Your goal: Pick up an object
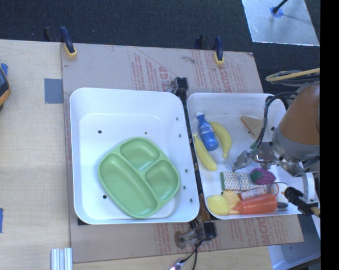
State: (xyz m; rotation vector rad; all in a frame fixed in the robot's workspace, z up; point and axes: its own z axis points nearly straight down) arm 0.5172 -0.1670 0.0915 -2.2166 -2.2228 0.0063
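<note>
The right bin [234,101] holds a blue bottle [207,133] lying between two yellow bananas [223,136]. Nearer the front lie a checkered packet [234,180], a purple round item [262,176], an orange carrot-like piece [258,205] and a yellow lemon shape [217,205]. A brown wedge [251,125] rests toward the back. My gripper [245,159] hangs over the middle of this bin, just right of the bananas and above the checkered packet. Nothing shows in its grasp.
The left bin [85,108] carries a green divided plate [139,176]. The grey arm with its orange band [302,117] covers the right bin's right side. A black clamp [181,85] sits at the back between the bins, and cables [194,238] lie at the front.
</note>
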